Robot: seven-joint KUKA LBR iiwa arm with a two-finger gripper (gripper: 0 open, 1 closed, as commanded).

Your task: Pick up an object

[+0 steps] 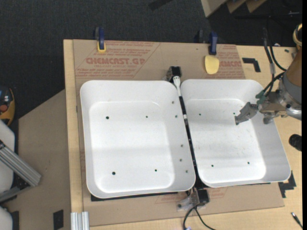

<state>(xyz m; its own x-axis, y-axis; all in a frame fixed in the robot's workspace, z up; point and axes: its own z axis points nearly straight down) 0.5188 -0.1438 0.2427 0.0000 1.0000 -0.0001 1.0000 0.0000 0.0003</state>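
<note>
My gripper [252, 119] hangs over the right part of the right white bin [225, 174], reaching in from the right edge. Its two grey fingers [242, 114] stand spread apart, and only the bin floor shows between them. A small pale yellow object [211, 64] lies on the brown board behind the right bin, outside both bins and well apart from the gripper.
The left white bin [96, 128] sits beside the right one, with a black strip [184, 123] along their shared edge. Blue clamps [100, 35] [213, 40] hold the board's far edge. Cables trail at the right and at the front edge.
</note>
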